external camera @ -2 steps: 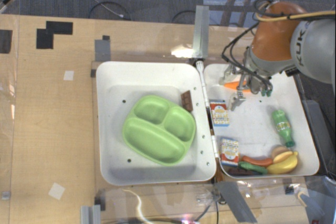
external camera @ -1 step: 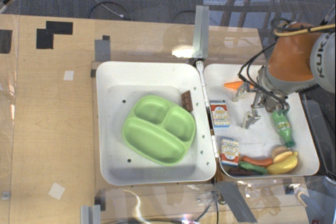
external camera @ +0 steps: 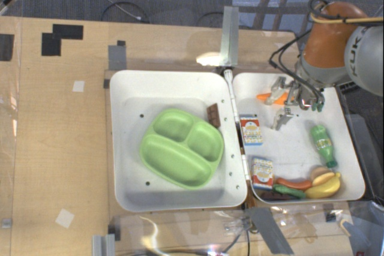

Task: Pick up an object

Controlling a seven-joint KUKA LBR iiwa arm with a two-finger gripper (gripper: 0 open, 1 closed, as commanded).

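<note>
My gripper (external camera: 280, 105) hangs over the upper part of the right bin (external camera: 354, 147), open, its two grey fingers spread apart. A small orange carrot-like piece (external camera: 266, 98) lies just left of the upper finger (external camera: 278, 89); I cannot tell if they touch. Nothing sits clamped between the fingers. Below-left stands a small printed carton (external camera: 251, 130). A green bottle (external camera: 322, 144) lies to the right. A second carton (external camera: 262, 172), a red-orange vegetable (external camera: 292, 184) and a yellow banana (external camera: 325, 187) lie along the near edge.
The left bin (external camera: 126, 99) holds a green divided plate (external camera: 183, 147) and a small brown block (external camera: 212, 116) against the dividing wall (external camera: 235, 129). The arm's orange band (external camera: 327, 39) looms over the right bin's far right corner.
</note>
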